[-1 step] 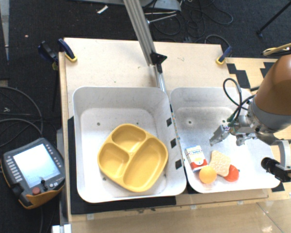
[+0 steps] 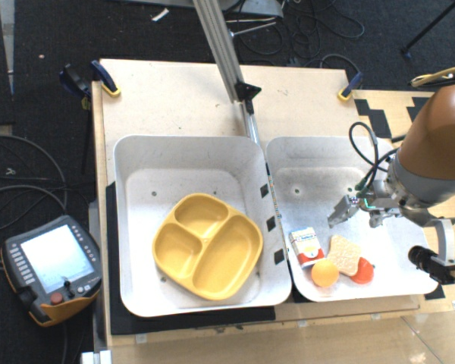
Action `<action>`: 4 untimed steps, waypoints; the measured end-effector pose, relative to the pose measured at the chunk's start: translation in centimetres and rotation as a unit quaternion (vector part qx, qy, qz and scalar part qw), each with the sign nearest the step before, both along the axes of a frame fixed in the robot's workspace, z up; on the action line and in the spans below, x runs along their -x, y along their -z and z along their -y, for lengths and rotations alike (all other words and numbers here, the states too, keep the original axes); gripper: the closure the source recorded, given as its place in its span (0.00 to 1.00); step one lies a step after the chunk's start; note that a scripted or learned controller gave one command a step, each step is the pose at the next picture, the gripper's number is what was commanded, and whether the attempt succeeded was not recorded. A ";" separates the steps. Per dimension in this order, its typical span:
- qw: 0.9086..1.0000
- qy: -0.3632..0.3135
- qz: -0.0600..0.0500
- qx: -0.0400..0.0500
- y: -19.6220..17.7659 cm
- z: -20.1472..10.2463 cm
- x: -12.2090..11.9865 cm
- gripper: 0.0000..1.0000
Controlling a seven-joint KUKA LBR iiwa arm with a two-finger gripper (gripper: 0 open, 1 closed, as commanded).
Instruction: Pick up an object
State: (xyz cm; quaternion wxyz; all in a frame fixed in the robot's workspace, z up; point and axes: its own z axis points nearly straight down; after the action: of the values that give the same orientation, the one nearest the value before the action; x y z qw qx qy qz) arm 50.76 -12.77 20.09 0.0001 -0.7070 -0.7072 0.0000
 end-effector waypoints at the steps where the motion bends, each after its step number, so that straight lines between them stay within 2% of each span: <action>1: 1.000 0.001 -0.003 0.000 6.1 0.6 -0.1 0.00; 2: 1.000 0.001 0.003 -0.001 10.3 0.5 -0.4 0.00; 3: 1.000 0.000 0.004 0.000 9.1 0.6 -0.5 1.00; 4: 1.000 -0.001 0.003 0.001 3.0 0.0 -0.4 1.00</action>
State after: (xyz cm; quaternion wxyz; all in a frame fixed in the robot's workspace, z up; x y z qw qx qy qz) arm 51.13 -12.73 17.11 -0.0023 -0.7059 -0.7083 -0.0014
